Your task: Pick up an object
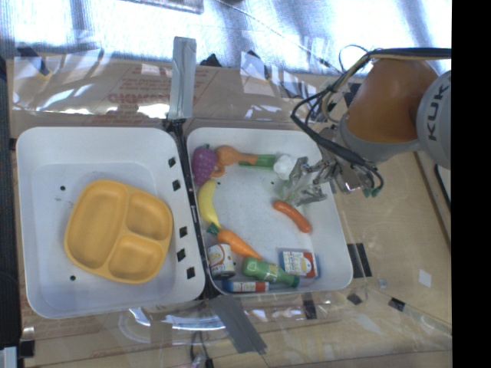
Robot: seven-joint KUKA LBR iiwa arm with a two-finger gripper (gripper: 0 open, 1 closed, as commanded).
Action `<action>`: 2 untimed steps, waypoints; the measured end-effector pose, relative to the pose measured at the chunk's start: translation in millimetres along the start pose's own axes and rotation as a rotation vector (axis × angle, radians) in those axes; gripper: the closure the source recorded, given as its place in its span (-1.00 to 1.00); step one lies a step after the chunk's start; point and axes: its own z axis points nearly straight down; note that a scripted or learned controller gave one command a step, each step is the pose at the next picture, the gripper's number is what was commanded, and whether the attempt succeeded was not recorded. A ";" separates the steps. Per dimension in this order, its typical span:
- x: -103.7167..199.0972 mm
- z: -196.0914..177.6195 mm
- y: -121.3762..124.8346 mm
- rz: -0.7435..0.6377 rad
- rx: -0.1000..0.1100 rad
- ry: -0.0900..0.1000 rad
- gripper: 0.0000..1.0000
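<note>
The arm [391,102] reaches in from the right, its fingers [305,184] pointing left.

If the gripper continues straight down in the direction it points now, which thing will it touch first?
Probably the orange sausage. The gripper hangs over the right bin, just above that sausage's upper end. Depth is hard to judge from one view, so it may reach the bare bin floor beside it instead.

arm [430,121]: grey, black "KU" lettering
band [391,102]: orange, rounded, above wrist
cables [330,102]: black, looping beside band
gripper [301,182]: bare silvery metal, two fingers
</note>
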 end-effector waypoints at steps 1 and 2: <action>41.1 18.2 72.7 0.080 -0.003 0.000 1.00; 3.2 -43.4 94.5 -0.002 0.002 -0.008 1.00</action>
